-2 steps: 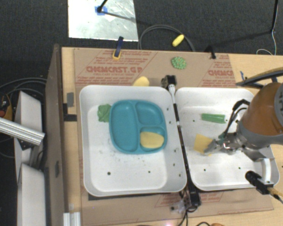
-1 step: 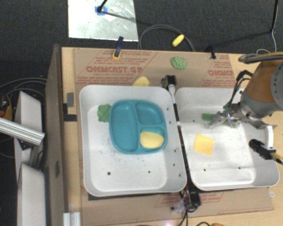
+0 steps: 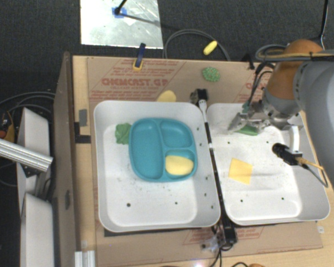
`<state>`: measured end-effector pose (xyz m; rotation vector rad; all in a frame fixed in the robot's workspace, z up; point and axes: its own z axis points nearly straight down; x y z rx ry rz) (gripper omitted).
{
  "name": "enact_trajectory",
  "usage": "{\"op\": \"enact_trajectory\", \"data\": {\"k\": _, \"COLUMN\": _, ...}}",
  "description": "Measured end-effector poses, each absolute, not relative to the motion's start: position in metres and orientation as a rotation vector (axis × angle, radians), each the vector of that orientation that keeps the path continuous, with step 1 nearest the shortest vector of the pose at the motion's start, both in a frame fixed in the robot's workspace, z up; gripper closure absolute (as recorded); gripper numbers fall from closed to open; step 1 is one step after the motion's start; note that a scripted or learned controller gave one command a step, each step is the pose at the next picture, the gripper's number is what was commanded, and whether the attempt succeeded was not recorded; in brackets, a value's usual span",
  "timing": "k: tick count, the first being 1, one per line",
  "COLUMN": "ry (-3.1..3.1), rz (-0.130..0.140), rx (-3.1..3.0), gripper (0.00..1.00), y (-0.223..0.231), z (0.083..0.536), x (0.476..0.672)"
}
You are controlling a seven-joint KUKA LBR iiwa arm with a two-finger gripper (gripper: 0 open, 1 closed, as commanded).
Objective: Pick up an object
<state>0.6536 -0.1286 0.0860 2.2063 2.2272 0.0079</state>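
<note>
Now my fingers (image 3: 246, 123) hang low over the far left corner of the right bin (image 3: 278, 204), right at a small green thing (image 3: 248, 130).
Whether they are open, closed or gripping it I cannot tell. A yellow square (image 3: 240, 171) lies flat near the middle of the same bin, apart from me. The left bin (image 3: 156, 207) bears a blue divided plate (image 3: 147, 154) with a yellow lump (image 3: 179, 164) in its near right compartment, and a green leafy bit (image 3: 123, 132) touches the plate's far left edge.
</note>
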Motion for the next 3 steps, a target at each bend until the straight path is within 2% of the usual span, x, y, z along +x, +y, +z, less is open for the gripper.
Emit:
{"op": "enact_trajectory", "data": {"k": 1, "ry": 2.221, "rz": -0.004, "rx": 2.226, "gripper": 0.0, "y": -0.144, "z": 0.084, "x": 0.583}}
{"op": "enact_trajectory", "data": {"k": 2, "ry": 2.225, "rz": 0.008, "rx": 2.208, "gripper": 0.0, "y": -0.123, "z": 0.086, "x": 0.651}}
{"op": "enact_trajectory", "data": {"k": 3, "ry": 2.224, "rz": -0.003, "rx": 2.224, "gripper": 0.0, "y": -0.128, "z": 0.084, "x": 0.581}}
